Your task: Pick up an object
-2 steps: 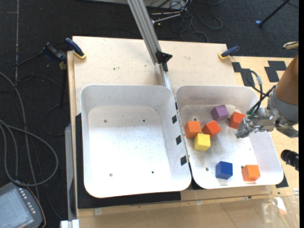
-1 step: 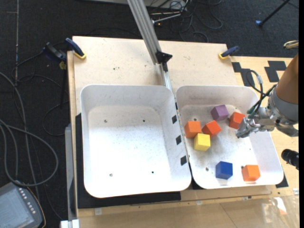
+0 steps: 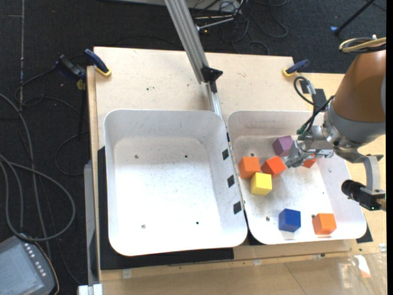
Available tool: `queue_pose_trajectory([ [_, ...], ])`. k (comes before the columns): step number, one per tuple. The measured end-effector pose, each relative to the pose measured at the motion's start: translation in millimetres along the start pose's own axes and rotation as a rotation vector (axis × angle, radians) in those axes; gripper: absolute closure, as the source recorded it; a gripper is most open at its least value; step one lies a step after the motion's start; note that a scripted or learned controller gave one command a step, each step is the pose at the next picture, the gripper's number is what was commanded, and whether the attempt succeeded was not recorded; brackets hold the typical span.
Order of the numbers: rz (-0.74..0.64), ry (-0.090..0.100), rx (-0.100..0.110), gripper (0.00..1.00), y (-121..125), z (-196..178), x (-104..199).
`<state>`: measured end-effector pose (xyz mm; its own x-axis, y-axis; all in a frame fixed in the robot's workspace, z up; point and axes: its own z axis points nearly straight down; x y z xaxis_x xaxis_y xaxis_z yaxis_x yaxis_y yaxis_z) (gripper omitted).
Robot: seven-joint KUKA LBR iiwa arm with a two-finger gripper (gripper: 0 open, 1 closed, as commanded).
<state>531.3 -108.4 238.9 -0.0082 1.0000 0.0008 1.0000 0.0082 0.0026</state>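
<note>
The right bin holds several small blocks. A purple block lies near the bin's middle, with an orange block, a red-orange block and a yellow block just left of and below it. A blue block and another orange block rest near the front wall. My gripper hangs low in the right bin, just right of the purple and red-orange blocks. A small red piece shows right beside it, partly hidden by the wrist.
The left bin stands beside the right one, sharing a raised middle wall. A slanted metal pole rises from the bench behind the bins. Clamps sit at the bench's back corners.
</note>
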Motion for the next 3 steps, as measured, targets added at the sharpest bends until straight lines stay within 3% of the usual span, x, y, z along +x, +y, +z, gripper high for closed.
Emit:
queue_pose_trajectory([
  [3, 0.0, 0.001, 0.001, 1.0, 64, 23, 164],
])
